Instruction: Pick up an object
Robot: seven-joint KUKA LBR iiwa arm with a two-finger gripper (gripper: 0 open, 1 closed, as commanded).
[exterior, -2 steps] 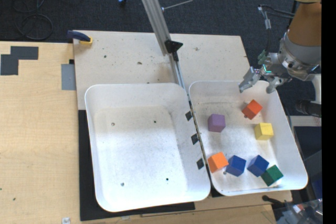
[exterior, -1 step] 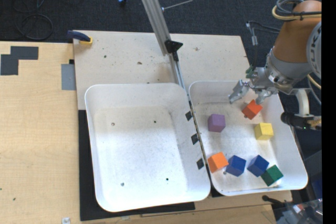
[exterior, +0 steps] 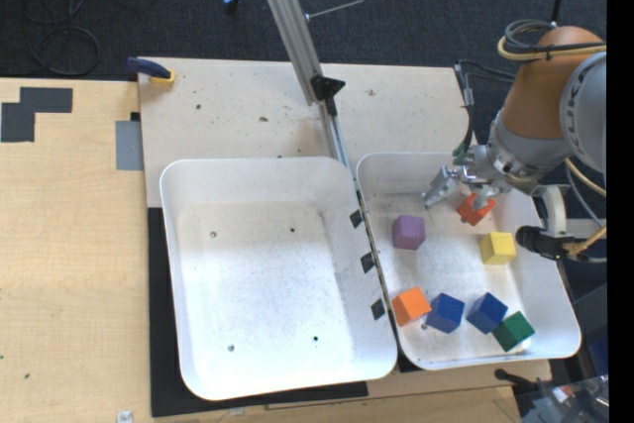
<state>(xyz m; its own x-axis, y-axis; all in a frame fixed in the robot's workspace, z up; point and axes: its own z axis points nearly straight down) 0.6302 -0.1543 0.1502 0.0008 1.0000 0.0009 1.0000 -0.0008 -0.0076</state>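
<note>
**In the right bin, far side: jaws down at a red block**

In the right bin (exterior: pixel 555 337), toward its far wall, the gripper (exterior: pixel 464 185) sits low over the floor with a red block (exterior: pixel 475 208) right at its tip. The block is small, roughly cube-like, tilted so one corner points down toward the near side; no clear long axis. Part of it is covered by the metal fingers (exterior: pixel 443 185), so whether it is actually pinched or just touched from above: cannot tell. How wide the jaws are parted also cannot be read from this angle.

Room around it: purple block (exterior: pixel 408 232) lies near, to the left and nearer the camera, apart from the red one. Yellow block (exterior: pixel 497 247) is near on the right-front side, also apart. The far wall of the bin is close behind the gripper. Bare floor between red block and the dividing rim.

Along the near edge of the same bin: orange block (exterior: pixel 410 304) by the divider, then two blue blocks (exterior: pixel 446 312) (exterior: pixel 486 311) just beside each other, then a green block (exterior: pixel 514 330) touching or nearly touching the second blue.

Left bin (exterior: pixel 188 213) sits alongside on the bench (exterior: pixel 228 104). Arm (exterior: pixel 545 104) comes in from the right, orange band above the wrist
</note>
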